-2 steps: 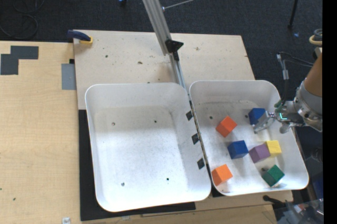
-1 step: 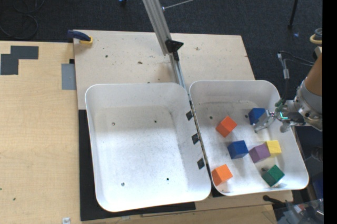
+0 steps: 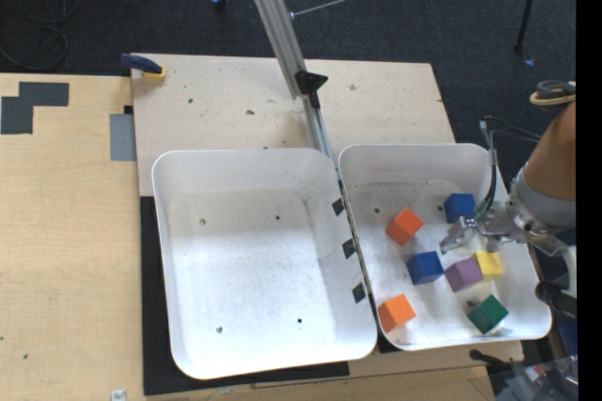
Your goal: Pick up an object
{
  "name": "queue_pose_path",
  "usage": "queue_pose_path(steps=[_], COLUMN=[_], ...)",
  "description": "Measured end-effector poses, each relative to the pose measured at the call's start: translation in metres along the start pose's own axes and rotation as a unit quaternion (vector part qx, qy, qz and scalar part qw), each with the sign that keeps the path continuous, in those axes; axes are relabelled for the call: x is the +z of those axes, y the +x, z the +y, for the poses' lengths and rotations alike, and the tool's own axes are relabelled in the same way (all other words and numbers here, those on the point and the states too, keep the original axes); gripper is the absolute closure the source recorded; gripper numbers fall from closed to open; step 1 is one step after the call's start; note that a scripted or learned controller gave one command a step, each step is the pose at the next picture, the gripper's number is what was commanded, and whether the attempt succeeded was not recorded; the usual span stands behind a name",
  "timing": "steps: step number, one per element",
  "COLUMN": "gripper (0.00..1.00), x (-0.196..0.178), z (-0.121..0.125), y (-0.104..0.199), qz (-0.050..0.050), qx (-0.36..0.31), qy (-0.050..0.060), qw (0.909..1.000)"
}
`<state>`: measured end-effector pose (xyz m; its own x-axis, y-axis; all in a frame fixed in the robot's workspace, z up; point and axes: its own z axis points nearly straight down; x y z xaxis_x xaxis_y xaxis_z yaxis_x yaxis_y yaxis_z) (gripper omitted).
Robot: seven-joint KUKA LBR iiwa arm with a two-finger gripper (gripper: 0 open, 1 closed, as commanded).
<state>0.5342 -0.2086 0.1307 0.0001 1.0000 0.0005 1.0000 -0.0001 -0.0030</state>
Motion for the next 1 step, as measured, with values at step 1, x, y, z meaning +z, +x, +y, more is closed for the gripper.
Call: queue_pose_path(steps=[1], gripper=[0.0], x=[0.0132], z=[-0.0002], y=[-0.0002], qz=[0.0], qx=[0.0], qy=[-0.001], qw=[1.0])
